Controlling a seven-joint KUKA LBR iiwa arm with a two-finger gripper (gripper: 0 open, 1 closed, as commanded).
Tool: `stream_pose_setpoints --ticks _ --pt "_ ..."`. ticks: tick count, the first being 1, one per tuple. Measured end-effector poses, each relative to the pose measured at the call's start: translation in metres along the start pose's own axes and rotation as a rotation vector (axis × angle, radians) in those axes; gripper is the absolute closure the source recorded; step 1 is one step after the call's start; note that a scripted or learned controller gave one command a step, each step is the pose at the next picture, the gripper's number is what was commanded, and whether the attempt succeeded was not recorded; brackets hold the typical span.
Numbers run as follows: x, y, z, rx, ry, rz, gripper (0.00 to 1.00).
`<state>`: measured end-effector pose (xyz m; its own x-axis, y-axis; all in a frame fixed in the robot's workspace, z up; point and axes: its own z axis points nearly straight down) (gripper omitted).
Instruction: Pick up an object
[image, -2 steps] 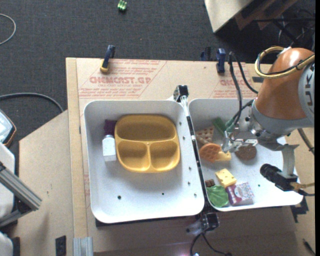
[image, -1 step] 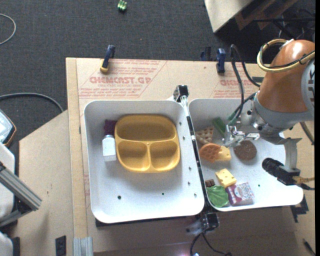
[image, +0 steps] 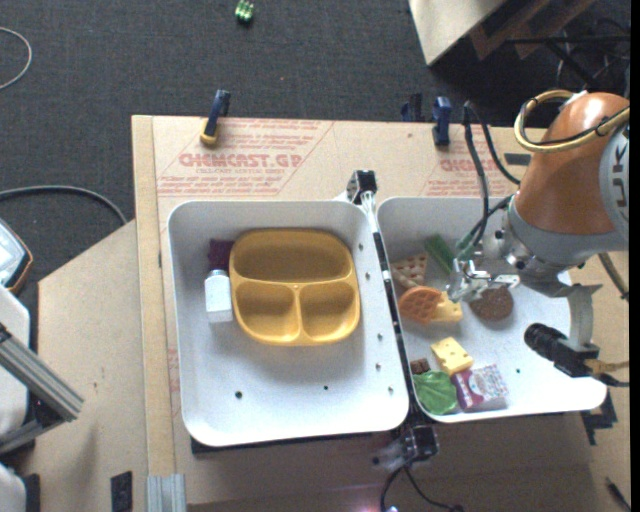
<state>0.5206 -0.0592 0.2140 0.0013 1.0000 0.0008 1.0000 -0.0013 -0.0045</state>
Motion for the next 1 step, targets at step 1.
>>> stream_pose_setpoints --ticks 1 --pt "-0.0007 -0.008 -0.0189 -0.008 -0.002 -0.001 1.0"
